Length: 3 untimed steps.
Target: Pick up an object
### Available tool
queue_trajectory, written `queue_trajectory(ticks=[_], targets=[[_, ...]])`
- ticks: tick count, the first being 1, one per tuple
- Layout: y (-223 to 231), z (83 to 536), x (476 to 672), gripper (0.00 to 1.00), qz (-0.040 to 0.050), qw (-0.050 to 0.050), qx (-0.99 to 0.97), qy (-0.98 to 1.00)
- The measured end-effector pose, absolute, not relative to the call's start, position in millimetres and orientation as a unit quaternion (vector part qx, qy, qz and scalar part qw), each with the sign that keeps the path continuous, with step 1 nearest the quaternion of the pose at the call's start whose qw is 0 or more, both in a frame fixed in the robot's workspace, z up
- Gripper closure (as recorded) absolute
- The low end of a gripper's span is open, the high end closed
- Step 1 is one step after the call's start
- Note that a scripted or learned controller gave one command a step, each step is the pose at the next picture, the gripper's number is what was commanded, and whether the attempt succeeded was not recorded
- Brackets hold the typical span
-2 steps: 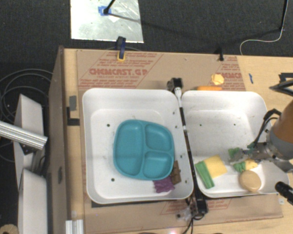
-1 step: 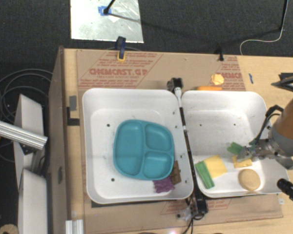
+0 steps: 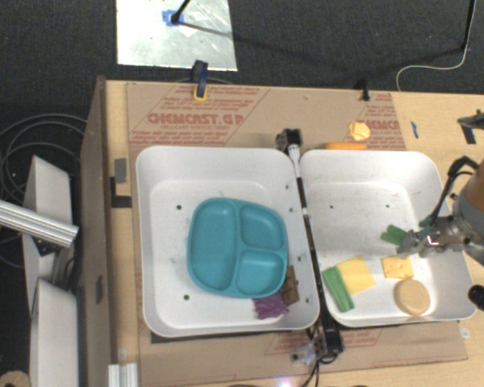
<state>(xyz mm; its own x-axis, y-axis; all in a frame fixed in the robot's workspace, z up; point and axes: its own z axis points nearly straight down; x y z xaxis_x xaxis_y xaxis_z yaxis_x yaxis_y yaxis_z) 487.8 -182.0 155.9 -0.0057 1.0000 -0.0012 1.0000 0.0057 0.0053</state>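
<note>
Green block (image 3: 394, 235) — small, flat — at the gripper (image 3: 423, 240), finger state unclear, right bin (image 3: 363, 168).

Single fixed overhead camera, slanted down, both bins (image 3: 226, 164) framed, arm entering right.

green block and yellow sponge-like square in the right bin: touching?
Touching. The camera view shows the long green block lying flush along the left edge of the pale yellow spongy square, with no white bin floor between them.
</note>
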Motion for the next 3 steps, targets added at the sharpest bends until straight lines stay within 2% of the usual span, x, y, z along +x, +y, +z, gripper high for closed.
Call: queue_trajectory(ticks=[1,2,3], targets=[[-152.3,196.1,506.5,1.0,0.0019,0.002,0.704,0.71],[-91.1,230.2,507.8,1.0,0.0026,0.001,0.703,0.711],[-53.4,267.6,594.6,1.0,0.0039,0.005,0.703,0.711]])
